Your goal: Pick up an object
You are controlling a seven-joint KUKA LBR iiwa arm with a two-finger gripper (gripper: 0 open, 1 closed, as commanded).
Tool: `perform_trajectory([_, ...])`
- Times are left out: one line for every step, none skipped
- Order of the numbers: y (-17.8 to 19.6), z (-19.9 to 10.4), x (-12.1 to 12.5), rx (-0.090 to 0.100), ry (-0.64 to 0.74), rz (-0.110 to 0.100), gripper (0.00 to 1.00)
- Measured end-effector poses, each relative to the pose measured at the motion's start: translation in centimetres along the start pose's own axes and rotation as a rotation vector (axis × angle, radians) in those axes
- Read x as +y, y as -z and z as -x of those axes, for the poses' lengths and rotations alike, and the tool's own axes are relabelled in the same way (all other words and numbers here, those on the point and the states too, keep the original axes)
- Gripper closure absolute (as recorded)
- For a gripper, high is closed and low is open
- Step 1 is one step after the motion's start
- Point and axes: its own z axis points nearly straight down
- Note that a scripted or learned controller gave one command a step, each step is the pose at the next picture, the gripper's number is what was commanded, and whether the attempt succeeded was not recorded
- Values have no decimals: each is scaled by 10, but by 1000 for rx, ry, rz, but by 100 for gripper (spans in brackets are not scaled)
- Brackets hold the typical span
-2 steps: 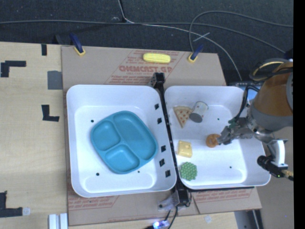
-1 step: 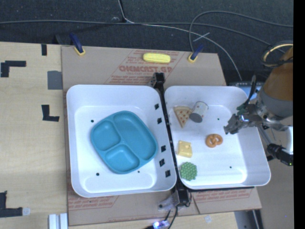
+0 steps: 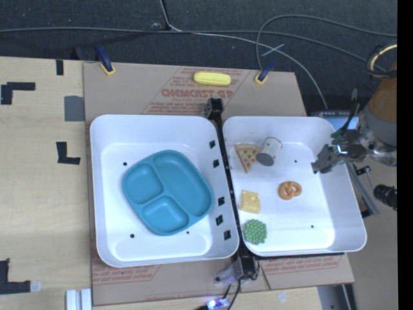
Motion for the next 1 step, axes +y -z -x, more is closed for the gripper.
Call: perform_trajectory([-13, -55, 3, 2, 4, -5, 100])
